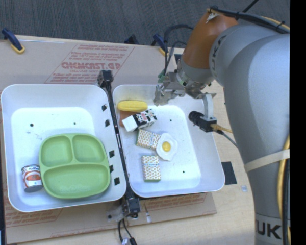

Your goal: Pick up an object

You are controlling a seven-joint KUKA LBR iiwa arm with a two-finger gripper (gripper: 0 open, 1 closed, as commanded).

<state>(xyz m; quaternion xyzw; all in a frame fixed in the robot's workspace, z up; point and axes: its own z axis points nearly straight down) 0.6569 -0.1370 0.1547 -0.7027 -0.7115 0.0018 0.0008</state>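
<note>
The right bin (206, 160) holds a yellow banana (132, 105) at its far left, a small black-and-white box (141, 120) over a brown piece, a patterned beige packet (148, 139), a toy fried egg (166, 147) and a second patterned packet (151, 168). My gripper (162, 95) hangs over the far edge of the right bin, just right of the banana. Nothing shows between its fingers.
The left bin (15, 116) carries a green divided plate (74, 165) and a small red-labelled can (32, 178) at its near left corner. A black clamp (106, 78) sits where the bins meet. The grey arm (250, 86) fills the right side.
</note>
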